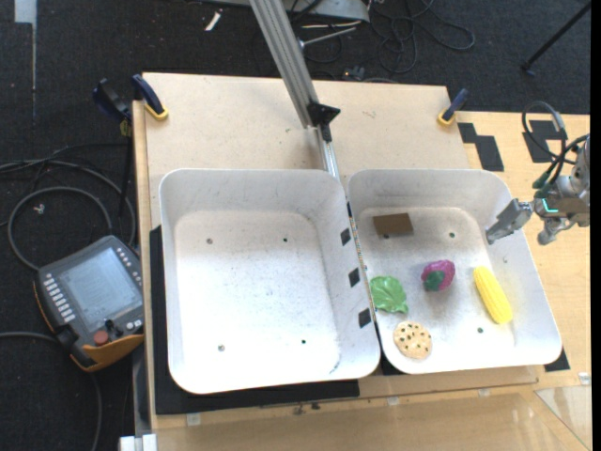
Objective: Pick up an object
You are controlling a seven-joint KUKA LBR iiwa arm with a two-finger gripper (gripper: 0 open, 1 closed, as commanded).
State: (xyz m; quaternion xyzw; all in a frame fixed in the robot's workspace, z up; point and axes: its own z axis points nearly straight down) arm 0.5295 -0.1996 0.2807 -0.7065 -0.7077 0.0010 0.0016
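The right bin (451, 188) holds several small objects. A brown block (392, 225) lies near its back. A purple-and-green piece (438, 275) sits in the middle, with a yellow corn cob (492, 295) to its right. A green leafy piece (388, 294) lies by the left wall, and a speckled cookie (412, 339) is at the front. My gripper (528, 227) hangs over the bin's right rim, above and behind the corn. It is open, with nothing between its fingers.
The left bin (188, 195) stands beside the right one. A slanted metal rail (286, 50) runs from the back down to the bins' shared edge. A teach pendant (89, 299) lies on the floor at the left. Clamps (150, 99) grip the bench's back corners.
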